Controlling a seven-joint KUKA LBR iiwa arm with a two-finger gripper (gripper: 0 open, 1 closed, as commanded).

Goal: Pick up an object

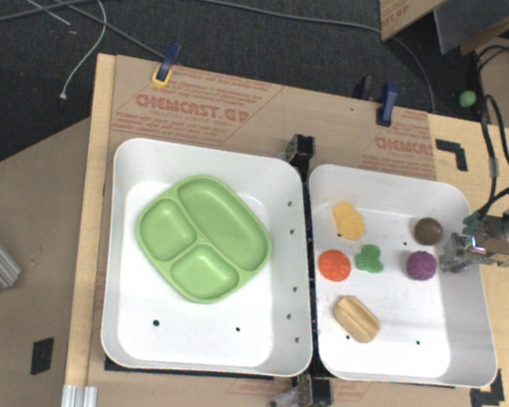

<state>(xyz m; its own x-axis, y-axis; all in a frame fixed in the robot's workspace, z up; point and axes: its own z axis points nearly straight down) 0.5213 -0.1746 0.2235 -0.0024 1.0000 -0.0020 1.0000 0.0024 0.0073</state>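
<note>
The right bin [460, 352] holds several small toy foods: a yellow piece [348, 221], a brown ball [429, 231], a purple ball [422, 265], a small green piece [370, 258], an orange-red ball [334, 265] and a tan bread roll [356, 317]. My gripper [468, 246] hangs over the right bin's right side, just right of the brown and purple balls. Nothing is seen held in it.
The left bin [123, 320] holds a green three-compartment plate [204, 236]. A black divider [304, 253] runs between the bins. Both bins rest on a cardboard sheet [212, 106] clamped at the back. Cables and a box lie beyond the bench at the top right.
</note>
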